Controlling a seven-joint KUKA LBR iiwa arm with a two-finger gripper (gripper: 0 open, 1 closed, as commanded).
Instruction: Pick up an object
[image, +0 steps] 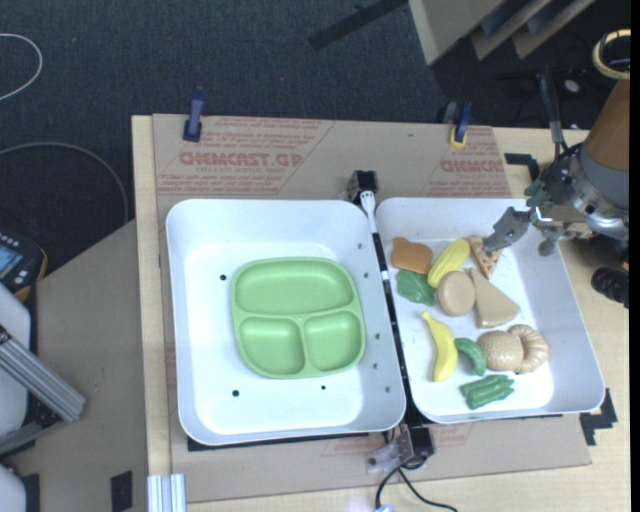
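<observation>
The right bin (578, 340) holds several toy foods: a brown toast piece (411, 254), a yellow banana (449, 260), a pizza slice (486, 261), a round beige potato (457, 293), a beige wedge (494, 304), a second banana (438, 346), a croissant (514, 348) and green beans (488, 390). My gripper (526, 236) hangs over the bin's far right corner, just right of the pizza slice. It is open, with nothing between its fingers. One fingertip (503, 230) points at the pizza slice.
The left bin (200, 250) carries a green divided plate (297, 316). A green leaf piece (415, 288) and a small green vegetable (469, 355) also lie in the right bin. Clamps (194, 116) grip the cardboard base at the back.
</observation>
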